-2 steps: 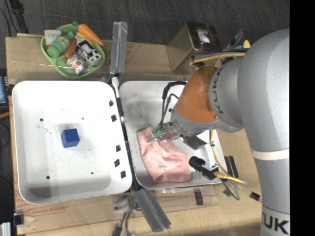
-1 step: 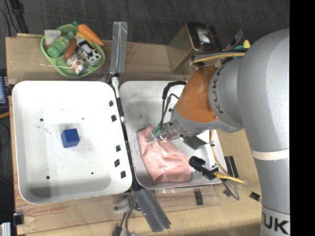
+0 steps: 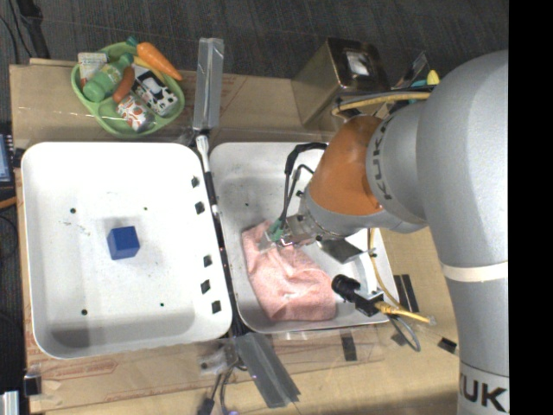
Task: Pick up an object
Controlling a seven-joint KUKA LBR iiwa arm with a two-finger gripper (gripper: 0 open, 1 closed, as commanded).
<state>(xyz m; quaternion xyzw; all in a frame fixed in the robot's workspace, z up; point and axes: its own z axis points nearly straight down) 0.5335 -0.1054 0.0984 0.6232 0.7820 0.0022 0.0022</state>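
Two white bins sat side by side on the table (image 3: 259, 93). A blue cube (image 3: 123, 242) lay in the left bin (image 3: 52, 180). A pink cloth (image 3: 289, 279) lay crumpled in the right bin (image 3: 251, 171), toward its near side. The claw (image 3: 283, 234) hung at the cloth's far edge; whether it was apart or together, I couldn't tell. A green bowl (image 3: 102, 118) of toy food stood far left.
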